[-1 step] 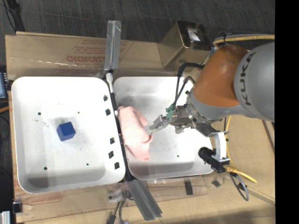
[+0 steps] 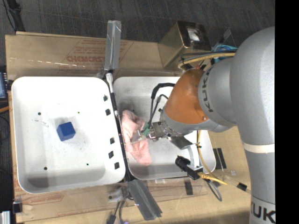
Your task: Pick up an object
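A crumpled pink cloth (image 2: 134,136) lies against the left wall of the right bin (image 2: 140,85). A small blue cube (image 2: 66,130) sits in the left bin (image 2: 28,90), left of centre. My gripper (image 2: 145,133) reaches down into the right bin from the right, its tip at the right edge of the pink cloth, touching or just over it. The orange wrist band and grey arm hide most of the bin's right half and the gripper's body.
A metal divider post (image 2: 112,45) stands between the two bins at the back. Cardboard (image 2: 51,55) lies behind the left bin. A brown box (image 2: 184,38) sits behind the right bin. Cables and a black connector (image 2: 187,164) hang near the right bin's front edge.
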